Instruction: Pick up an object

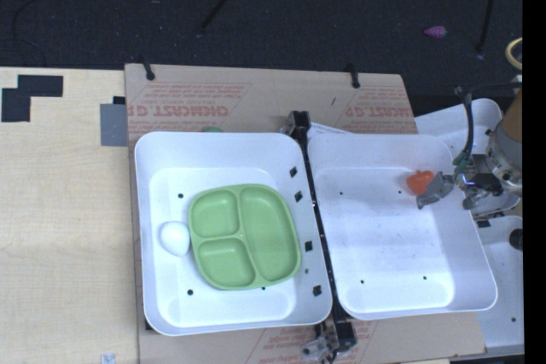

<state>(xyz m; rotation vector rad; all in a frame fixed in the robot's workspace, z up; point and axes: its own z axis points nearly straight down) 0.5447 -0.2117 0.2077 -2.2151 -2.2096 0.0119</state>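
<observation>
A small orange object (420,181) lies in the right bin (401,268), near its far right corner. My gripper (455,194) hangs over the right rim of that bin, open, with nothing between its fingers. One grey finger (431,192) points left and ends just below and right of the orange object, close to it or touching it. In the left bin (162,303) a green divided plate (244,235) lies flat, and a white egg-shaped object (175,238) rests against its left edge.
A black divider (314,226) runs between the two bins. Both bins sit on a cardboard sheet (256,102) on the wooden bench. The arm's cables and wrist (499,158) crowd the right bin's right rim.
</observation>
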